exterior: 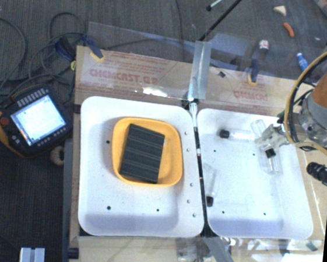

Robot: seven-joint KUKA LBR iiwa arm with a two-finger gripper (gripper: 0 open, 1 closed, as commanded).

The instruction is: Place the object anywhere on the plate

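Far to the left, off the worktop (158, 77), a handheld control pendant (31, 121) with a lit screen lies on the dark carpeted floor among loose black cables (21, 41). Next comes the left white bin (90, 207), and in its middle sits a yellow, round-cornered plate (174, 158). A dark, ribbed rectangular block (143, 153) lies flat on the plate, well inside its rim and turned a little off square. The two bins touch along a centre seam, where a strip of silvery tape (199, 73) runs up toward the back edge of the worktop. The right white bin (248, 213) holds, near its back wall, a small black piece (224, 133) joined to a pale, thin rod. Further right in that bin, the hand (269, 146) hangs over the bin's upper right part; its clear, glassy parts blur against the white floor, so whether its fingers are spread or closed cannot be told, and nothing can be made out between them. Above and right of it, the grey wrist of the arm (321, 113), with its orange band and a looping yellow-and-black cable (302, 73), comes in from the right edge.
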